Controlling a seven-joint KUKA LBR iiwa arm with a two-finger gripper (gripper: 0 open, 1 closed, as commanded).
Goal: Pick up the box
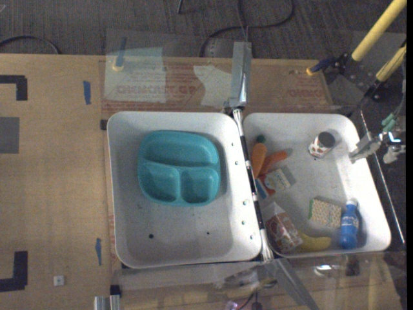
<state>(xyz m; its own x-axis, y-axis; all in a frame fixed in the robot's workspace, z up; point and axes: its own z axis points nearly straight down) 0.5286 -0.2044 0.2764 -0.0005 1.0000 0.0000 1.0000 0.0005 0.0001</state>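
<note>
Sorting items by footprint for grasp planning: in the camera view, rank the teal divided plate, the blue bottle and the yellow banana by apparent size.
1. Teal divided plastic plate, by far the largest.
2. Blue plastic bottle.
3. Yellow banana, though partly hidden, so close to the bottle and unsure.

Teal divided plate (179,167) in left bin (122,192); box (278,179) in right bin (335,123)

Teal divided plate (179,167) in the left bin (122,192); carrots (266,159), banana (315,242), blue bottle (349,224) in the right bin (374,199).

Carrots (266,159) crowd the box (278,179); right side open.
</note>
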